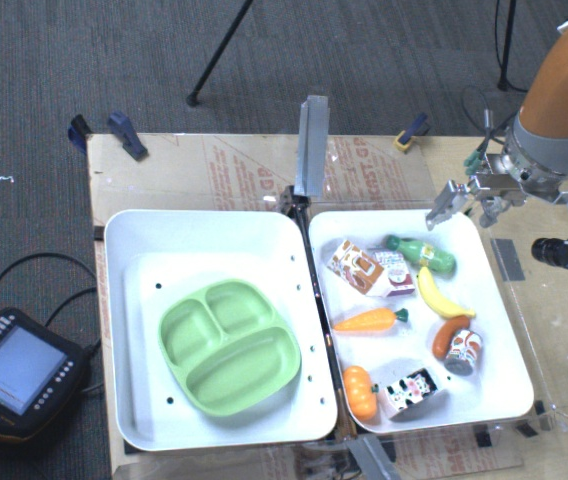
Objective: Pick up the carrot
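One orange carrot, green-tipped, lies sideways; tool spread wide, grasping nothing.

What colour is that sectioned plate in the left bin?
Light green. The plate shows clearly in the camera view, lying in the left white bin.

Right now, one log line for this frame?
task: pick carrot | carrot: right bin, untouched | gripper: open, above bin's far edge

Carrot in right bin, hand above its far rim.
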`<state>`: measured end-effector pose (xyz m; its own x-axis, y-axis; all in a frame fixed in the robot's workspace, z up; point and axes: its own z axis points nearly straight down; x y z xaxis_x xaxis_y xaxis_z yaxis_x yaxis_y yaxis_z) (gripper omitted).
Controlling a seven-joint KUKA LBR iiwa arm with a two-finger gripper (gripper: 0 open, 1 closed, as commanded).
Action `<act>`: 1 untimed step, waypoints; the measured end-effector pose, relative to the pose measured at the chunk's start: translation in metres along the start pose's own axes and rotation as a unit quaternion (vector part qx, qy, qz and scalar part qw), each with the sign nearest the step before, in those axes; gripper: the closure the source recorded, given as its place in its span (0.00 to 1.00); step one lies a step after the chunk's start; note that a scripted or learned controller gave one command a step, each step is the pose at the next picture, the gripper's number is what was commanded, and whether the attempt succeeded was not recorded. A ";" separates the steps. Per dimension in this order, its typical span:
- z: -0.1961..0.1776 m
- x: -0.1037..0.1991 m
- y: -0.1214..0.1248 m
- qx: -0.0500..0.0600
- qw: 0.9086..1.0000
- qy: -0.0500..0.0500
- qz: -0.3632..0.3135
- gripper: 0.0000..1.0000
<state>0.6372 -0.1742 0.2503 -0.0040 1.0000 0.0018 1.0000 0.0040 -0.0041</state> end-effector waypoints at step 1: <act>0.072 0.072 -0.072 0.001 0.995 0.000 -0.095 0.00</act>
<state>0.5647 -0.1021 0.1784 -0.1935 0.9811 0.0033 0.9811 0.1935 -0.0062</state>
